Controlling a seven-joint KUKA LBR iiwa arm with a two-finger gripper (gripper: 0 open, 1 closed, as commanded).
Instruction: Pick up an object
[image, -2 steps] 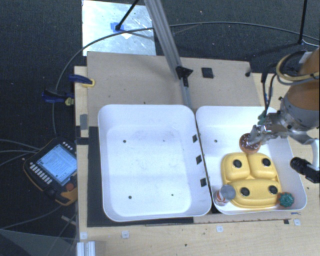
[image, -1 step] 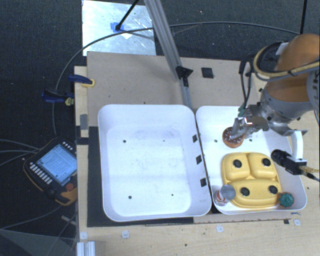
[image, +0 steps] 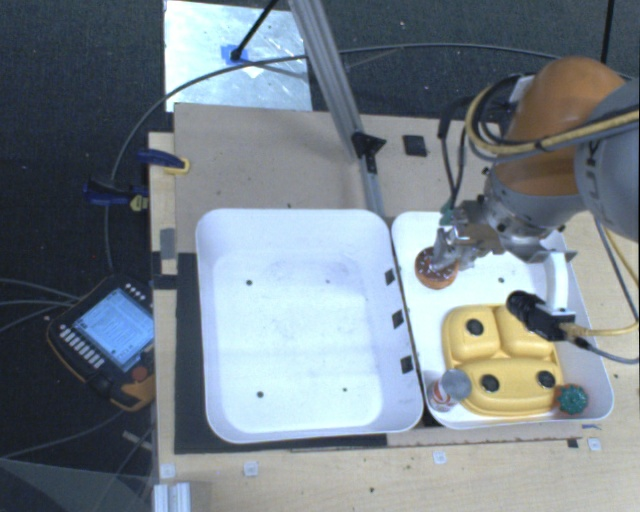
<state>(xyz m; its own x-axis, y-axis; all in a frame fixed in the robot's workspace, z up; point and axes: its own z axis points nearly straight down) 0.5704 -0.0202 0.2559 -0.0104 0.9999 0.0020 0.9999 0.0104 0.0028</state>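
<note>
Arm bent over right bin (image: 600, 385); claw (image: 441, 255) seemingly gripping brown disc (image: 435, 269).

The bench (image: 280, 160) is a tan board, bare along its far strip and along its near edge. Two shallow white bins lie directly on it, side by side and touching at their inner rims. Taking the left bin (image: 215, 330) as the landmark: the right bin (image: 408, 300) sits just to its right; a black mat (image: 185, 400) shows under its left and near edges; a small black square (image: 415, 145) lies on the board beyond it, toward the far right; a blue and yellow clamp (image: 160, 160) grips the bench's edge beyond its far-left corner.
</note>
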